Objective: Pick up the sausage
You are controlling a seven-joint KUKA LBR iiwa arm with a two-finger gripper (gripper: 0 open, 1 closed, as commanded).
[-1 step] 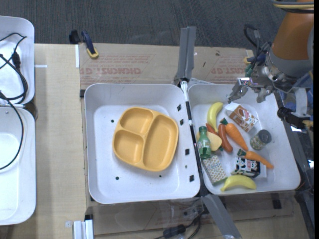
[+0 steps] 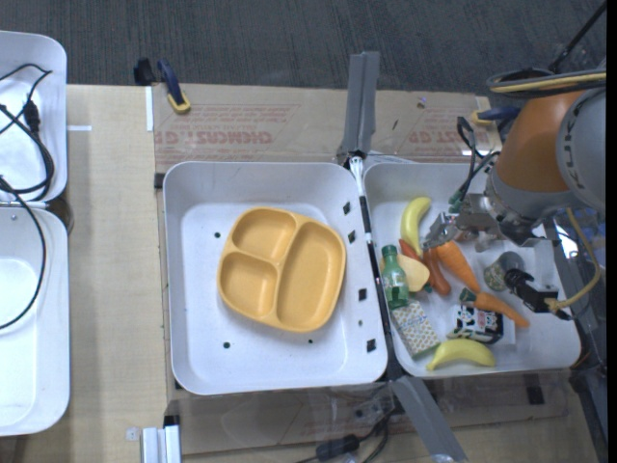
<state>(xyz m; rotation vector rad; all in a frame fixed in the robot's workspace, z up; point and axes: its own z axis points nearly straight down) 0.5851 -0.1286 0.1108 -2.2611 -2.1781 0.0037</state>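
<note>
Sausage [image 2: 436, 269] lies just below hand [image 2: 445, 228] — right bin [image 2: 554, 350].

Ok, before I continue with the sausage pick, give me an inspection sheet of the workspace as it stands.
Surface: two shallow white bins side by side on a printed cardboard sheet.
Job's things: slim red-brown sausage lying in the right bin, against an orange carrot.
Clutter: yellow three-compartment plate in the left bin; in the right bin, two yellow bananas, a green bottle and a checkered pad.
Grippers: hand over the right bin near the carrot's upper end; no grasp seen.
Cables: black cables on the white unit at left.
Surroundings: blue-handled clamp at the far edge.
</note>
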